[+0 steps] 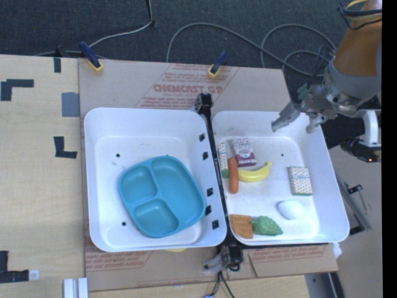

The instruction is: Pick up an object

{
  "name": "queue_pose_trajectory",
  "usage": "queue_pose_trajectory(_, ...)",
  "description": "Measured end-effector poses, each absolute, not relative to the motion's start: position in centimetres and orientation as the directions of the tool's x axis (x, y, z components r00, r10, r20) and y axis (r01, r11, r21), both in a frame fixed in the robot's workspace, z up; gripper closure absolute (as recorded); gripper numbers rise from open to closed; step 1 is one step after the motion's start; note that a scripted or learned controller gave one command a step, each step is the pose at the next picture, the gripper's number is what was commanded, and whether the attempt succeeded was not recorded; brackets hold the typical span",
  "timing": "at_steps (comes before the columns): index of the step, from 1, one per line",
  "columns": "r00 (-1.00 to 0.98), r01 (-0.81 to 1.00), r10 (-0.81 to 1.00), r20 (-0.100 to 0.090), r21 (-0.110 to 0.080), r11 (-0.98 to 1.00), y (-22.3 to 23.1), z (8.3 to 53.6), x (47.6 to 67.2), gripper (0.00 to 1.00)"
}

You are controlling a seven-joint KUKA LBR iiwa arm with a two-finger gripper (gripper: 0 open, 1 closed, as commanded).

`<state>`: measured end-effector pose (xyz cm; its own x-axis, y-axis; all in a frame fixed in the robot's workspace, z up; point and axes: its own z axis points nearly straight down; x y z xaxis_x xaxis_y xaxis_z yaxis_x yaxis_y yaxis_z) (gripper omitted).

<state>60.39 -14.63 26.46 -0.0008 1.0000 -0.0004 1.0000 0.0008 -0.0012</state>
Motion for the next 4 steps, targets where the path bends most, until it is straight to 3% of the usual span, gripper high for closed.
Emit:
queue_pose_trajectory(1, -0.002, 1.000, 1.000, 0.001, -0.003, 0.002, -6.8, 18.3, 66.0, 0.00)
queue_pose_trajectory(2, -0.002, 1.000, 1.000, 0.000, -0.002, 0.002, -4.3, 18.4, 62.3, 0.00)
queue_pose_trajectory(3, -0.001, 1.000, 1.000, -0.001, -0.001, 0.001, -4.8, 18.5, 59.5, 0.00)
queue_pose_trajectory(4, -0.001, 1.000, 1.000, -0.001, -0.001, 0.001, -7.2, 18.4, 60.6, 0.00)
